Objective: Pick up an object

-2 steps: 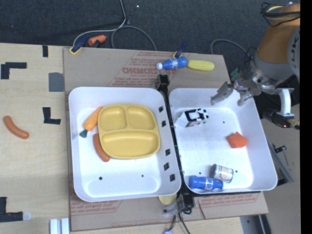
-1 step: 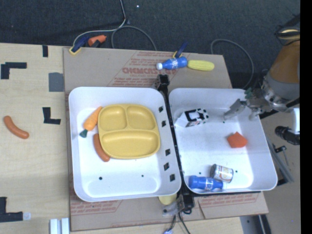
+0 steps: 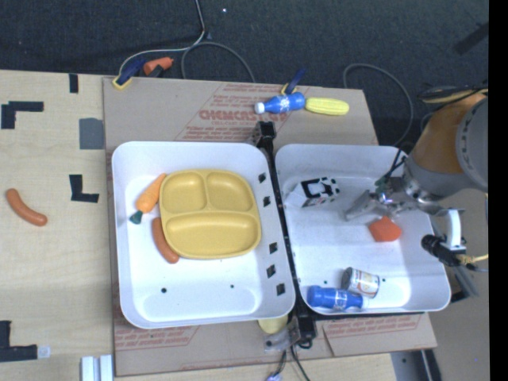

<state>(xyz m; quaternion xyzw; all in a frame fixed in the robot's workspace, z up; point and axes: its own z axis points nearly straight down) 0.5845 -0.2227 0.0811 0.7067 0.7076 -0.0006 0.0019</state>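
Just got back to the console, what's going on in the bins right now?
The arm has reached into the right bin with its gripper low over the floor, just up and left of an orange-red piece. A black-and-white toy, a small can and a blue bottle also lie in that bin. The left bin holds a yellow divided plate with a toy carrot and a sausage beside it.
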